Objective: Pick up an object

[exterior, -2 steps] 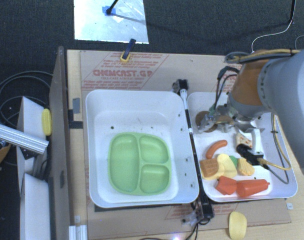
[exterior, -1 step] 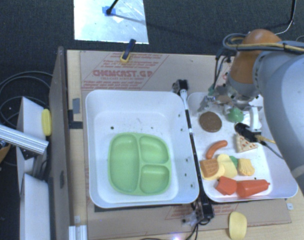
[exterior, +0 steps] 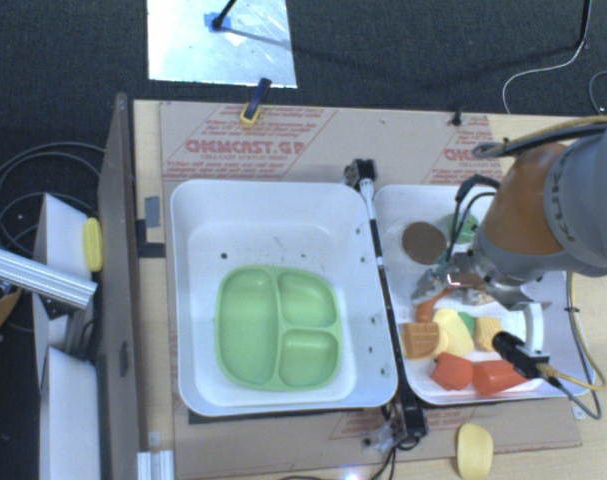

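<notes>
Several toys (exterior: 453, 353) clustered in right bin (exterior: 403, 213); gripper (exterior: 445, 280) above, orientations unclear.

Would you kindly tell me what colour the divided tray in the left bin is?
The divided tray is light green, seen clearly in the camera view, inside the white left bin.

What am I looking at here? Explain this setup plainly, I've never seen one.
One camera looks down at a slant on a bench with two white bins. The grey and orange shape at the right is a robot arm; its tool is down in the right bin, over a heap of toy food: orange, yellow and red pieces and a brown disc. Whether it holds anything is unclear. The left bin holds a green divided tray. A yellow piece lies outside on the bench.
</notes>
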Tool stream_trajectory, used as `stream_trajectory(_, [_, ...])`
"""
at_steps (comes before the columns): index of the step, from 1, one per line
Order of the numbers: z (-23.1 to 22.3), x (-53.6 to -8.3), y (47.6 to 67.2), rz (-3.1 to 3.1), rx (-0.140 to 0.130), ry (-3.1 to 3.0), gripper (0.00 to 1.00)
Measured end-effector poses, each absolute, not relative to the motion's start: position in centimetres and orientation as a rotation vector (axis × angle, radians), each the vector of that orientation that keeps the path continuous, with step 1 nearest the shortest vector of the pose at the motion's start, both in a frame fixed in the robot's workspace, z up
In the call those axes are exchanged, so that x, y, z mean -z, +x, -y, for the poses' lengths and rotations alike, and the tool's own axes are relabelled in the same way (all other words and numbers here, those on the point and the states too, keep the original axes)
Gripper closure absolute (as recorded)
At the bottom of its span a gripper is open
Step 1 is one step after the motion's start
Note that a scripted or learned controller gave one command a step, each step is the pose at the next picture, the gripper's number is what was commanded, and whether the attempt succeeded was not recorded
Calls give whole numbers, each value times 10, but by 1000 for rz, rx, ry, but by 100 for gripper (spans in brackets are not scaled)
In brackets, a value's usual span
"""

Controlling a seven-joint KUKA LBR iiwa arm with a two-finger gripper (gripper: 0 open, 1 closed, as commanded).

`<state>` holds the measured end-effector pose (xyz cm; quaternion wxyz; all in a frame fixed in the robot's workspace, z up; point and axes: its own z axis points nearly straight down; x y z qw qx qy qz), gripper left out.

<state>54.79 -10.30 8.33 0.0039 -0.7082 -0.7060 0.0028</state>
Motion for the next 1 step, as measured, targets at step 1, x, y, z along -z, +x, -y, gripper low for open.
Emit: stream_trajectory(1, [85,-84,542,2225,-1,-2216,0])
